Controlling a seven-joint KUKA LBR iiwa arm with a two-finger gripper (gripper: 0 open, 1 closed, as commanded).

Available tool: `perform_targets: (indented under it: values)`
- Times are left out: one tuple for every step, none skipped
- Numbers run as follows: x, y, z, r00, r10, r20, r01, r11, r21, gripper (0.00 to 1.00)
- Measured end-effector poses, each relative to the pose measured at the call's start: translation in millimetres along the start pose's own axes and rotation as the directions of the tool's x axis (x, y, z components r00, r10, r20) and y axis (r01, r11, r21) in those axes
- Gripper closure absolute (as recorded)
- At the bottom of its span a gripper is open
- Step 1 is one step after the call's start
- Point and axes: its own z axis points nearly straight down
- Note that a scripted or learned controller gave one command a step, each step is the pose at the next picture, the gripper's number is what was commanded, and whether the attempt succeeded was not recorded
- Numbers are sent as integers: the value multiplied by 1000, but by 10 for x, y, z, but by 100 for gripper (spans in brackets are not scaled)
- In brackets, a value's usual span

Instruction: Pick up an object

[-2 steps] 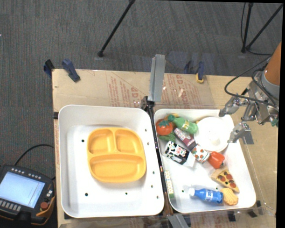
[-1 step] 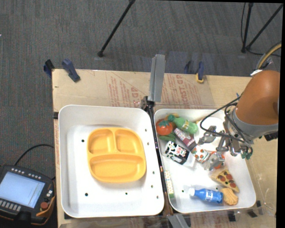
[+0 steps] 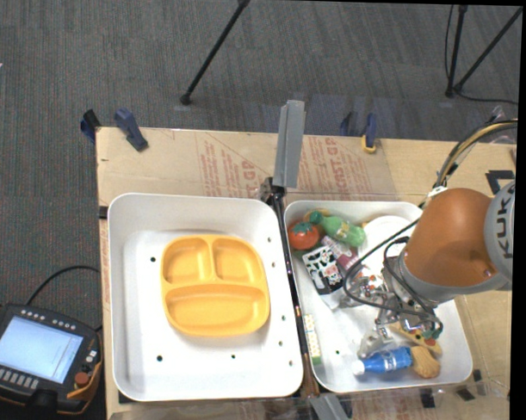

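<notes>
Both bins are white: the left bin (image 3: 133, 243) carries a yellow-orange divided tray (image 3: 215, 285), while the right bin (image 3: 461, 345) holds brighter things. At its ten o'clock corner lie a red tomato toy (image 3: 303, 235) topped with green and a green toy (image 3: 341, 229); a black-and-white patterned packet (image 3: 327, 266) lies beside them. Toward five o'clock lie a blue bottle (image 3: 389, 362) with a white cap and a tan biscuit-coloured piece (image 3: 426, 363). The arm's band (image 3: 447, 237) is orange. The bench (image 3: 204, 164) is brown cardboard with red print.

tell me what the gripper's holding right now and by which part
It cannot be told: the gripper hangs low in the right bin, just above the blue bottle, with nothing visibly between its fingers.
</notes>
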Motion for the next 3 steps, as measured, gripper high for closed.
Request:
perform_targets:
  values:
    - [-626, 112, -14, 994, -107, 3, 107, 994, 1, 0]
    - [-325, -353, -19, 1000, -9, 3, 9, 1000, 1, 0]
    - [-923, -466, -28, 967, -253, 5, 253, 967, 2, 0]
